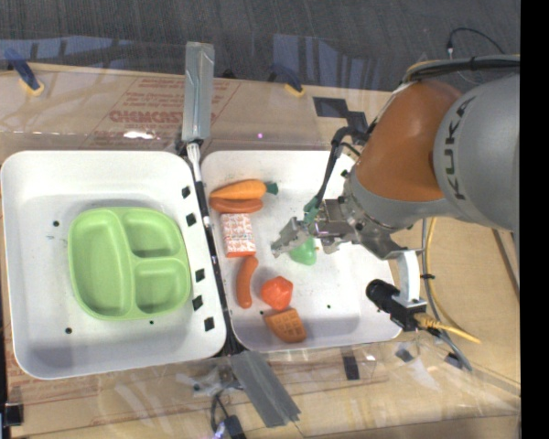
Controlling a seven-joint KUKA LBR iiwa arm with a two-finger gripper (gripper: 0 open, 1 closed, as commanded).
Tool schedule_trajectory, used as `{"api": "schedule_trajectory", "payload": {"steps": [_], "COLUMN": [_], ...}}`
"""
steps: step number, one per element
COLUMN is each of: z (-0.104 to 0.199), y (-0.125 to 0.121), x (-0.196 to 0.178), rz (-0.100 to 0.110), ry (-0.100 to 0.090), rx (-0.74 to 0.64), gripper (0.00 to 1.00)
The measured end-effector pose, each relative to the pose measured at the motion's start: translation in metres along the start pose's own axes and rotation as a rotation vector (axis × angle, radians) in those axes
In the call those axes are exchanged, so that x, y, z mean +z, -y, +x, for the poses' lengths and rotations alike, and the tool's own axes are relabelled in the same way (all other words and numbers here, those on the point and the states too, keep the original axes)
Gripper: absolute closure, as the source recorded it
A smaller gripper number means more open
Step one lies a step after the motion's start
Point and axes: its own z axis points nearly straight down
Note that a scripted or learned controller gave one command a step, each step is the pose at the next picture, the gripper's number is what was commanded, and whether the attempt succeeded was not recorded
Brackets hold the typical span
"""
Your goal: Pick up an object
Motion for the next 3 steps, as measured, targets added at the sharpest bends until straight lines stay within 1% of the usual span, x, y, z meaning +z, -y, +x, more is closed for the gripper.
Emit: {"api": "schedule_trajectory", "payload": {"steps": [1,2,3], "z": [-0.009,-0.016,-0.016], "y": [0.028,0.027,0.027], "x": [-0.020,0.133,0.124], "rz": [-0.004,-0.003,-0.002], "ry": [0.001,-0.001,0.000], "rx": [0.274,-0.016,-0.021], "gripper": [0.00,0.00,1.00]}}
